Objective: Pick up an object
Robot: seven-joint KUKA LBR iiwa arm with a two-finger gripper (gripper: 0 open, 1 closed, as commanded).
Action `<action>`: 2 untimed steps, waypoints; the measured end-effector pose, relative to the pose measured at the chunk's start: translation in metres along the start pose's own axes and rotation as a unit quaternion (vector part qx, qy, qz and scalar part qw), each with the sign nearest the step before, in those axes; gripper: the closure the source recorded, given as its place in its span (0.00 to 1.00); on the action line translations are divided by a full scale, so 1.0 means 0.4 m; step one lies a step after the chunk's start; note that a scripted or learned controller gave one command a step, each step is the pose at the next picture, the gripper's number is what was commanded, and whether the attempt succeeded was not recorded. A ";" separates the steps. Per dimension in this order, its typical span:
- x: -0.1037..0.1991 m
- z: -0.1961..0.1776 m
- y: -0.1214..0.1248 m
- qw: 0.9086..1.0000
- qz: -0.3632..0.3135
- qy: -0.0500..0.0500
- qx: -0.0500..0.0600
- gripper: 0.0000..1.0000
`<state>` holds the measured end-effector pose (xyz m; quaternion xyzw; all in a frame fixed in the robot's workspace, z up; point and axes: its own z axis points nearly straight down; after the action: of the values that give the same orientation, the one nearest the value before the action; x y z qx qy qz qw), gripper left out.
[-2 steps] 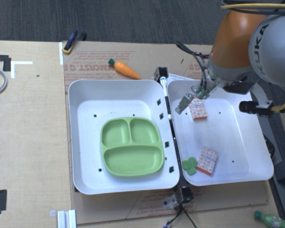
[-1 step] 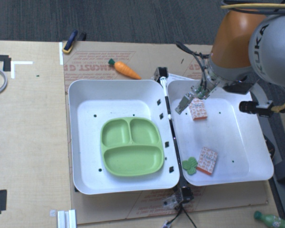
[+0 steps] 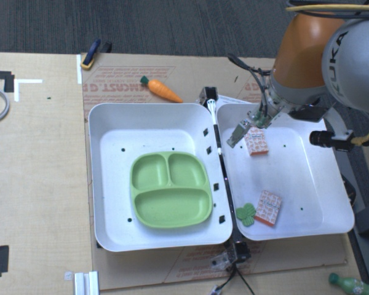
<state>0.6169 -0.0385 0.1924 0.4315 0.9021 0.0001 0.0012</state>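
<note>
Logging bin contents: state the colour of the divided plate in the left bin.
Light green, plain. The divided plate shows clearly in the camera view.

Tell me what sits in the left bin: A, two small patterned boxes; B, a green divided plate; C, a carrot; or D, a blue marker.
B: the green divided plate lies inside the left bin, while the carrot lies outside on the cardboard behind it.

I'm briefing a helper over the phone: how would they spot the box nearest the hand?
Look in the right bin, the one without the green plate. Near its far edge, just under the hand, lies a small patterned box. A second box sits at the near edge beside a green leafy toy; the one you want has no neighbour.
</note>
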 end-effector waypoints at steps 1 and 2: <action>0.000 0.000 0.000 1.000 0.000 0.000 0.000 0.00; 0.000 0.000 0.000 1.000 0.000 0.000 0.000 0.00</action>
<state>0.6169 -0.0385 0.1924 0.4315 0.9021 0.0001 0.0012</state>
